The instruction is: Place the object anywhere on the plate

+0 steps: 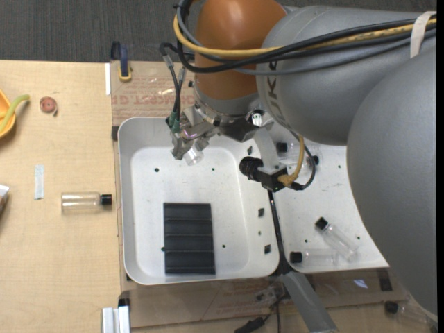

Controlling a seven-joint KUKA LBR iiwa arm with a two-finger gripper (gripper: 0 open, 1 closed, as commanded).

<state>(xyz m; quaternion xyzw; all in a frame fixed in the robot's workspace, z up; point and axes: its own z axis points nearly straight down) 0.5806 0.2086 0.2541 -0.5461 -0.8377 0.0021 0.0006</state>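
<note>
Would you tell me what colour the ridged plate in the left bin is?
The plate is black, with ridges running across it, seen in the camera view.

My grey arm (347, 82), with its orange band (232, 40), reaches in from the right over two white bins. My tool (187, 148) hangs over the far end of the left bin (132, 186). A black ridged plate (188, 238) lies in that bin, nearer the camera. A clear vial (338, 238) lies in the right bin (316, 200). Another vial (85, 200) lies on the wooden bench (55, 255).
</note>
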